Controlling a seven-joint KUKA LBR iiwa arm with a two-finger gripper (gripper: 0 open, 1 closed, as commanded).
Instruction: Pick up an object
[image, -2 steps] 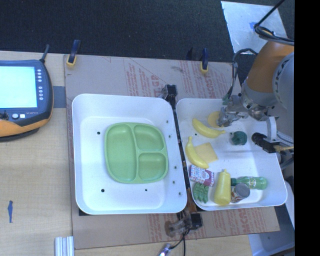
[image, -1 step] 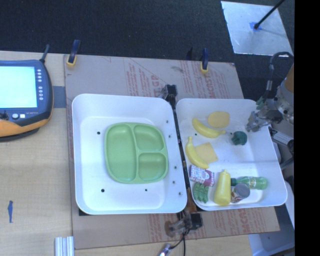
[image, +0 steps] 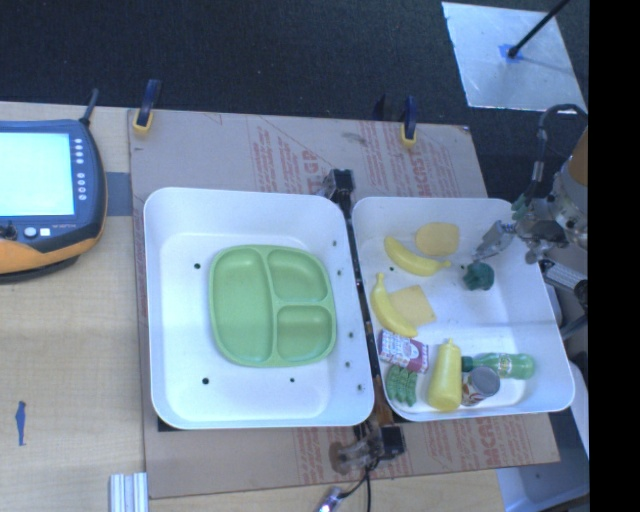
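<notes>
The right bin (image: 540, 300) holds two bananas (image: 412, 258) (image: 390, 308), a round yellow piece (image: 437, 238), a yellow slice (image: 414, 303) and a small dark green object (image: 478, 277). Along its near side lie a pink carton (image: 402, 350), a green packet (image: 400, 384), a yellow bottle (image: 445, 375), a green bottle (image: 508, 365) and a can (image: 482, 384). My gripper (image: 503, 238) hangs over the bin's far right corner, just above and right of the dark green object. Nothing shows held in it.
The left bin (image: 170, 300) carries a green divided plate (image: 272, 304). A teach pendant (image: 45, 190) lies at the bench's far left. Clamps (image: 146, 108) (image: 409, 120) stand on the back edge of the cardboard.
</notes>
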